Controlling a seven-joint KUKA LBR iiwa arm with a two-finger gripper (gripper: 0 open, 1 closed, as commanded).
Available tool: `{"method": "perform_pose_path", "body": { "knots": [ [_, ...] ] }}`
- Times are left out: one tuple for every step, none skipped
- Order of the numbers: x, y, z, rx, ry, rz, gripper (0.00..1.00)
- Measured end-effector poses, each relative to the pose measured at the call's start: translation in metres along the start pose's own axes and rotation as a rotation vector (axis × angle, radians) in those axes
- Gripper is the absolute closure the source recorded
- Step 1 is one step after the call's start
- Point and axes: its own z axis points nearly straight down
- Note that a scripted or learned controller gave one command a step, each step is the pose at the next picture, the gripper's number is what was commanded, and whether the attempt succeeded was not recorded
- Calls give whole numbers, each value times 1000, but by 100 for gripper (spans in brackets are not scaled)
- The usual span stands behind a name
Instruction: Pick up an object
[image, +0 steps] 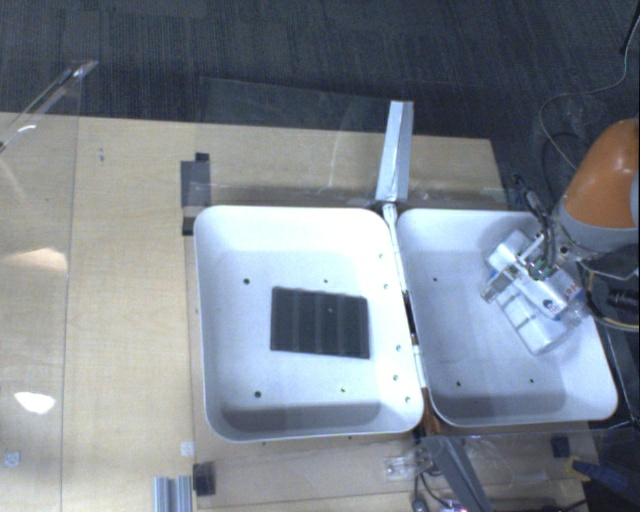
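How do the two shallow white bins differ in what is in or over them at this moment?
The left shallow white bin has a dark ribbed rectangular mat lying flat near its middle; the right shallow white bin shows no such mat. The claw of the grey arm with the orange band sits over the right bin, while no arm is over the left bin. Both are white, shallow, round-cornered and side by side.

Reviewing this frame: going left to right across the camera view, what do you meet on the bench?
Bare wooden bench → left white bin holding a dark ribbed rectangular pad → upright metal divider post at the seam → right white bin → gripper over that bin → orange band.
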Motion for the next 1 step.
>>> {"method": "perform_pose_path", "body": {
  "knots": [
    [-1, 4, -13, -7, -7, -2, 100]
  ]
}}
